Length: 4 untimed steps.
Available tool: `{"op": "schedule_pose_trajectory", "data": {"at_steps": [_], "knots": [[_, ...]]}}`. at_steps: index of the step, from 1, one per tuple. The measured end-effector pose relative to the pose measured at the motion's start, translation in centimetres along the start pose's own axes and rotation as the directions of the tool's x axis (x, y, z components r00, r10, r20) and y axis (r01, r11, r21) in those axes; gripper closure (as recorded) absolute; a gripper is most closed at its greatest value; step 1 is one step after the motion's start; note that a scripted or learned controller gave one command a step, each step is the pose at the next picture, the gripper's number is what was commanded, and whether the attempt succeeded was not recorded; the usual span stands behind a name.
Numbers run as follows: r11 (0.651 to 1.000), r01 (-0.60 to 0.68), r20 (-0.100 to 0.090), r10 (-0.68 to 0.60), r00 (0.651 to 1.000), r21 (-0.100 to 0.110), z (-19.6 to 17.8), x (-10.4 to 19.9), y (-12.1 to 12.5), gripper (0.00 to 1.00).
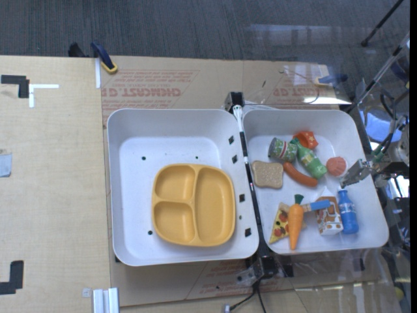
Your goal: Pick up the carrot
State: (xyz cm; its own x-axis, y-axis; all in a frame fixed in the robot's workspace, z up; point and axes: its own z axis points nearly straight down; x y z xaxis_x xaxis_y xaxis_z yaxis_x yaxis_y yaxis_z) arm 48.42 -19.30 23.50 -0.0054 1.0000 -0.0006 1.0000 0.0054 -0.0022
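The carrot (295,223) is orange with a green top. It lies at the front of the right bin (365,243), its tip pointing toward the front rim. A pizza slice (280,224) touches its left side and a small carton (330,218) lies to its right. My gripper (353,175) hangs over the bin's right side, to the right of the carrot and farther back, apart from it. It is just beside a red ball (336,166) and above a blue bottle (347,215). Nothing shows in its grasp.
A slice of bread (267,174), a sausage (300,175), a green can (283,150), a green bottle (312,163) and a red tomato-like piece (305,139) crowd the back of the right bin. A yellow divided plate (194,204) sits in the left bin (130,175).
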Motion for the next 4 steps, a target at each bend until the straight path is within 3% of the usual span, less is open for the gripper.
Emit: {"op": "schedule_pose_trajectory", "data": {"at_steps": [1,2,3,4], "knots": [[0.997,0.083,-0.001,-0.083,0.997,0.0,9.3,5.7,-0.5,0.0],[0.998,-0.067,-0.002,0.067,0.998,-0.004,12.2,9.9,-0.4,0.0],[0.997,-0.073,0.002,0.073,0.997,-0.014,11.1,9.6,0.0,1.0],[0.997,-0.073,0.002,0.073,0.997,-0.012,11.2,9.6,-0.1,0.0]]}}
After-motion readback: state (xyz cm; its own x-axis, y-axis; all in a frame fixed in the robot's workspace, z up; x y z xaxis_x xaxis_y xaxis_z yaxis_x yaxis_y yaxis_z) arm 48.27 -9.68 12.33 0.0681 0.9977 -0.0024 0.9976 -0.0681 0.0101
